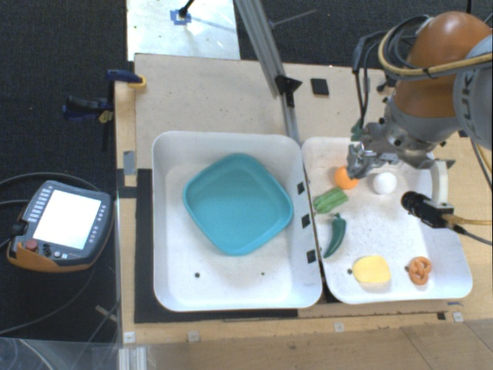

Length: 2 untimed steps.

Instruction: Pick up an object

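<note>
In the right bin lie several small objects. An orange ball sits near the bin's back left, with a white egg just to its right. A light green piece and a dark green pepper lie along the left wall. A yellow lemon-like piece and a small orange pretzel rest near the front. My gripper hangs low over the back of this bin, right above and slightly behind the orange ball, close to the egg. Nothing shows as held.
The left bin holds a turquoise square plate. A slanted metal pole crosses behind the bins. A black part with a cable hangs over the right bin's middle right. A teach pendant lies off the bench at the left.
</note>
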Available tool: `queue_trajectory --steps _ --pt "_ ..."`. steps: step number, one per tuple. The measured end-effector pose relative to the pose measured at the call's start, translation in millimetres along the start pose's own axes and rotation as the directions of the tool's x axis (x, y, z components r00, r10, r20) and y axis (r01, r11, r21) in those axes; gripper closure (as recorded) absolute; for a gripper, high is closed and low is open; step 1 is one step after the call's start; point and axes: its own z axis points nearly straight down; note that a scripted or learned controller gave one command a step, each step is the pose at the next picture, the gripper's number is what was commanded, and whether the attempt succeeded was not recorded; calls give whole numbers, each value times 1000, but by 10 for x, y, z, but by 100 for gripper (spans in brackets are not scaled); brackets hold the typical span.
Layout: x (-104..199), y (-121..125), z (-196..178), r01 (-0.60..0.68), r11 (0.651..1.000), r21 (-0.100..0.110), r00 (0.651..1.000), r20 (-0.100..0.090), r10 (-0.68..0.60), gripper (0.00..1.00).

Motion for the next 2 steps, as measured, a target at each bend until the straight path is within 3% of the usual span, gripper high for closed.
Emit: queue_trajectory --steps 2 --pt "972 -167 252 0 1000 2 1000 0 0 100"
